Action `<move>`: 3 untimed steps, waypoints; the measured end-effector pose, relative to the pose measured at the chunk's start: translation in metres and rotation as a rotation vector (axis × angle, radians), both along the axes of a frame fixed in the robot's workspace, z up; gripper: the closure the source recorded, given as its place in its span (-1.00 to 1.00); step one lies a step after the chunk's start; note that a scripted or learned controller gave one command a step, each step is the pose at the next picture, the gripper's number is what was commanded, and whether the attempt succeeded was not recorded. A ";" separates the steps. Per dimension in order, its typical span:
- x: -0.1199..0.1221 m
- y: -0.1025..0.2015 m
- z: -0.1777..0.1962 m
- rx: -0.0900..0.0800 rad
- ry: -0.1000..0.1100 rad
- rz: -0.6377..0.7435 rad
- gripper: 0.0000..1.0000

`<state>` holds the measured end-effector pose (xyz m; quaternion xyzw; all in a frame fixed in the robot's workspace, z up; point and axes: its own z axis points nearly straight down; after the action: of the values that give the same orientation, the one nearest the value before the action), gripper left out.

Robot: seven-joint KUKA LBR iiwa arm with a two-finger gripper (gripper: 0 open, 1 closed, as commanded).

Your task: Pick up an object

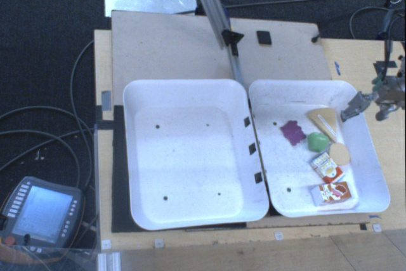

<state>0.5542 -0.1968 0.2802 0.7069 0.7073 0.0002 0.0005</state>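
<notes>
The right bin [298,203] held everything, bunched along its right side: a tan wedge [323,122], a red-and-white packet [333,193], a smaller orange-printed packet [325,165], a purple toy [293,132], a pale round piece [340,153], and a green lump [316,141]. The gripper [355,107] hovered over the bin's right rim; I couldn't tell how its jaws stood.

Over in the right bin [279,200], against its far-right side, lie a flat purple piece [293,132], a yellow wedge [323,120], a green lump [318,141], a pale round thing [340,153] and two red-and-white packets [325,165] [333,193], loosely clustered, several touching.
</notes>
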 end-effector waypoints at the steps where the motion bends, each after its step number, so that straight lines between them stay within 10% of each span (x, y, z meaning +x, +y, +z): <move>1: 0.112 0.059 -0.100 0.003 0.009 0.004 -1.00; 2: 0.069 0.066 0.014 -0.001 -0.009 0.000 -1.00; 3: 0.012 0.080 -0.093 0.001 0.007 -0.001 -1.00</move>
<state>0.5661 -0.1170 0.1876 0.7071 0.7071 -0.0018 -0.0024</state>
